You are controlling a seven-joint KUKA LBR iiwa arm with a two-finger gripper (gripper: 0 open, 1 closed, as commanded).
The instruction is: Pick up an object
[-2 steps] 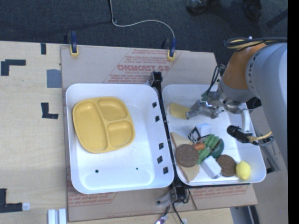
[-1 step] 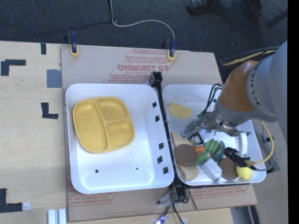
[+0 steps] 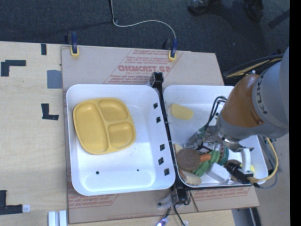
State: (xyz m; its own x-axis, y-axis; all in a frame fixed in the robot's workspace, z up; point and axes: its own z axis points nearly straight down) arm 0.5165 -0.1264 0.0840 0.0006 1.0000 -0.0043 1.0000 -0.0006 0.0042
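Dark carpet up top, then a wooden worktop (image 3: 28, 140) with a cardboard sheet (image 3: 141, 67) under two glossy white bins. Left bin (image 3: 77, 173) has a smooth yellow divided tray (image 3: 104, 125), three compartments, rounded corners. Right bin (image 3: 188, 94) has a pale yellow chunk (image 3: 181, 111) near the top and a cluttered pile at the bottom: brown round disc (image 3: 189, 159), something green (image 3: 206, 166), an orange bit (image 3: 205, 157). The hand (image 3: 205, 141) sits low just over that pile; honestly can't tell how far it's spread or whether it's got anything.
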